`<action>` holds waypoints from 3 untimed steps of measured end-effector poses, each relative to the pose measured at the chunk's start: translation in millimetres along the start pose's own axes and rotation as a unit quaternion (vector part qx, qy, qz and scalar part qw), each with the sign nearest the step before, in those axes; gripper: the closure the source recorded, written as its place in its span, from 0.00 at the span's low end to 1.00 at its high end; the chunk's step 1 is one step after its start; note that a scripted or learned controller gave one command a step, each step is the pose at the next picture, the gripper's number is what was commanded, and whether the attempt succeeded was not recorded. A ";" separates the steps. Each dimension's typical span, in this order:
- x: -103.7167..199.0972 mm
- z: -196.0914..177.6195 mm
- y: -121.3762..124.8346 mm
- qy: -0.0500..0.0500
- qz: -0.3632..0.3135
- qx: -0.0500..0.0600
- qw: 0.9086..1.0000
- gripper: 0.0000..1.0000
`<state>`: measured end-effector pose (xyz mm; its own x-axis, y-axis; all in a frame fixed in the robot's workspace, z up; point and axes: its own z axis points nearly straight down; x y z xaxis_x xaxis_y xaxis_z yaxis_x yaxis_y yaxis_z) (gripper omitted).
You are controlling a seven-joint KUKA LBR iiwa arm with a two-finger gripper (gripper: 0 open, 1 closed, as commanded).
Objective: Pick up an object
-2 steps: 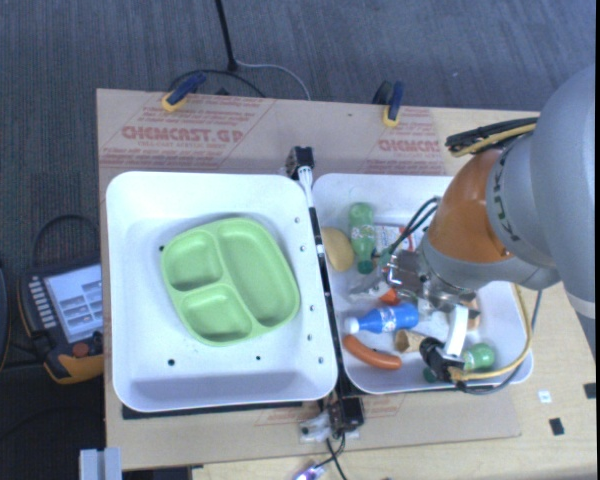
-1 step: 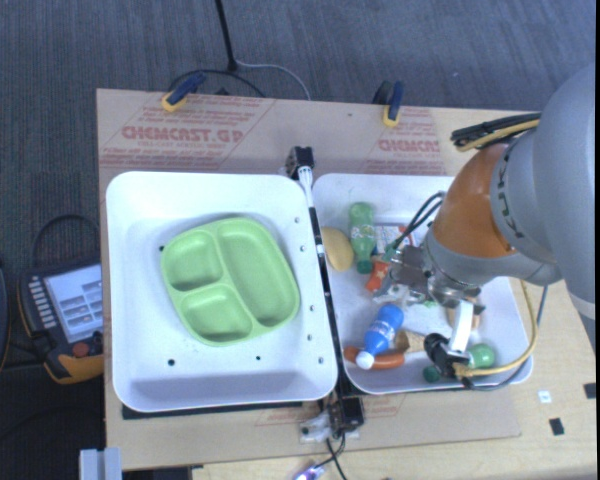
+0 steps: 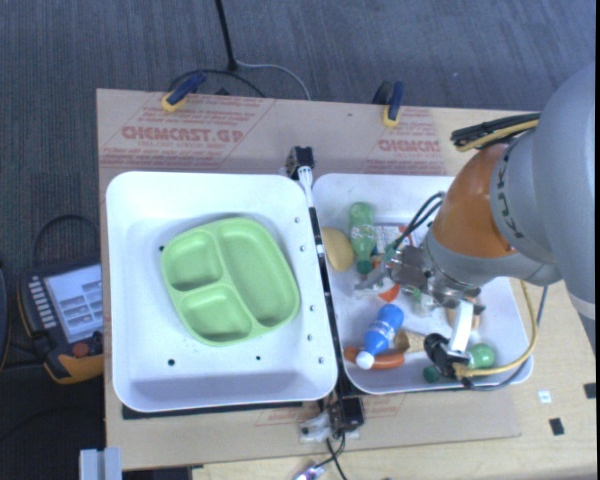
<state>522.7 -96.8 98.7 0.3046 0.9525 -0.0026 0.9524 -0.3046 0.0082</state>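
1. We are looking down on two white bins sitting side by side on a brown board [image 3: 180, 133].
2. In the left bin [image 3: 130, 218], a green divided plate [image 3: 230, 280] is lying flat near the middle.
3. The grey arm [image 3: 570, 168] is reaching in from the right, and its gripper [image 3: 398, 273] is hanging over the middle of the right bin [image 3: 420, 181].
4. We are seeing a green bottle [image 3: 361, 228] lying near that bin's far wall, with a yellow rounded thing [image 3: 337, 249] just beside it.
5. A blue bottle [image 3: 383, 328] with a white cap is lying toward the near wall, close to an orange-red piece [image 3: 378, 359].
6. A green ball [image 3: 483, 355] is sitting in the near right corner.
7. Two clamps [image 3: 183, 90] are gripping the board's far edge.
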 end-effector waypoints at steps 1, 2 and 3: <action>9.9 10.8 30.9 0.000 -0.187 0.001 0.982 0.00; 9.1 -0.3 32.6 -0.001 -0.186 -0.002 0.983 1.00; 41.8 -144.1 -39.2 0.002 -0.180 0.003 0.984 1.00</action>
